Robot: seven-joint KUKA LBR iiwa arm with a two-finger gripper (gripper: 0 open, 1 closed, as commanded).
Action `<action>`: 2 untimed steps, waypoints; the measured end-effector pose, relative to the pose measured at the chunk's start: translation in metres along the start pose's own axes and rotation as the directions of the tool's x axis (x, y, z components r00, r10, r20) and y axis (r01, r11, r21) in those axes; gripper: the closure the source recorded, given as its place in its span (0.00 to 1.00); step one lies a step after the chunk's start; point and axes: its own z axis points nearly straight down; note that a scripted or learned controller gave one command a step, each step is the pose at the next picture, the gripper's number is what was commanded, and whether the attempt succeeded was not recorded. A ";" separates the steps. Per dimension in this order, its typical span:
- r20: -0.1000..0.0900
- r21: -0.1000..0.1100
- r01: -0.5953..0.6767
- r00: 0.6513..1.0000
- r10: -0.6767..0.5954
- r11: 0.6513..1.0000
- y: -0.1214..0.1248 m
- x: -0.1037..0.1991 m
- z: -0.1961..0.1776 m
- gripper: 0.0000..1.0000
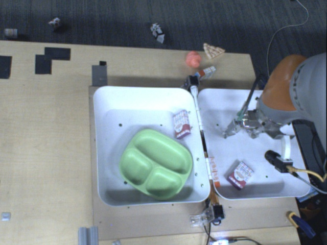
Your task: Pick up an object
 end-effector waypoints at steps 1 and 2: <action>0.000 0.000 -0.001 1.000 0.001 1.000 0.008 -0.034 -0.062 0.00; 0.000 -0.001 0.001 1.000 -0.001 1.000 0.054 -0.080 -0.104 0.00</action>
